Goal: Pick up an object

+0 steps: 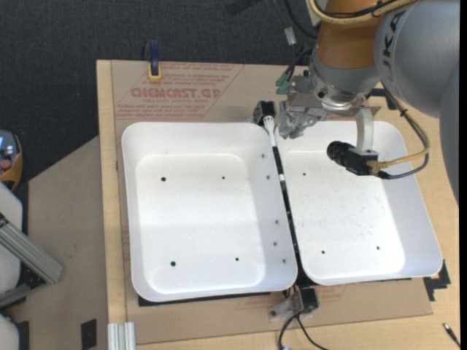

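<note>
My gripper (294,126) hangs low over the far left corner of the right bin (408,261), close to the seam where the two bins meet. The grey arm with its orange band (350,20) comes down from the upper right and covers that corner. A black fitting with a cable (352,157) sticks out from the wrist over the right bin's floor. I can make out no loose object between the gripper's tips or under it. The left bin (139,217) shows its white floor with a few small dark dots.
Both bins rest on a cardboard sheet (182,90) with red lettering. A blue and yellow clamp (153,60) holds its far edge. A black clip with wires (303,299) sits at the near edge. A metal rail (29,250) lies at the left.
</note>
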